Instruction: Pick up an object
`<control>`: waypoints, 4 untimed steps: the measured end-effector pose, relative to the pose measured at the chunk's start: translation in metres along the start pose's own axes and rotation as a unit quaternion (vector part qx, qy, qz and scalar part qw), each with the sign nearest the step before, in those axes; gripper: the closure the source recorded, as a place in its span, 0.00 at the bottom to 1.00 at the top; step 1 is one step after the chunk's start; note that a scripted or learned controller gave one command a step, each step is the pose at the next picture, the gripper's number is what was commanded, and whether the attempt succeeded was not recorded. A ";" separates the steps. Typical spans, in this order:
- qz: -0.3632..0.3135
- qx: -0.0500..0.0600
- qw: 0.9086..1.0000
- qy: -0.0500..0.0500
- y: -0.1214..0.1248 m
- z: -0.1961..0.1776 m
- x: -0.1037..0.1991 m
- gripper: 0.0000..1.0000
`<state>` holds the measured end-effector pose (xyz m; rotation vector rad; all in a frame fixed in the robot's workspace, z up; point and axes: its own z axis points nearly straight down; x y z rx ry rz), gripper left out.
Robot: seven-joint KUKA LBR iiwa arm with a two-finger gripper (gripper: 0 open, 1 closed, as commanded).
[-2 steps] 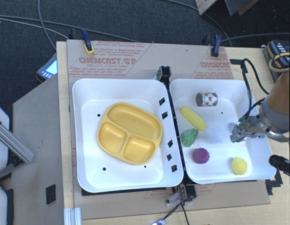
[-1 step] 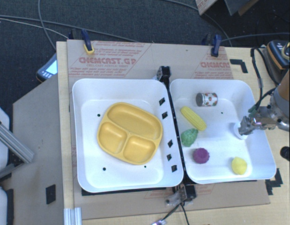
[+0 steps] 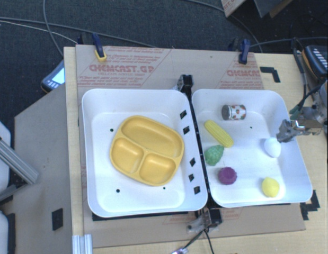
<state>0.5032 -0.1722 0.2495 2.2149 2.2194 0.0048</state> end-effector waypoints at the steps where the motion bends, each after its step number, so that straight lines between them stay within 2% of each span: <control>1: -0.002 0.004 1.000 0.003 0.012 0.013 0.055 1.00; 2: -0.003 0.005 1.000 0.003 0.013 0.021 0.116 1.00; 3: -0.003 0.002 1.000 0.002 0.029 0.017 0.172 1.00; 4: -0.002 0.004 1.000 0.003 0.028 0.021 0.236 1.00</control>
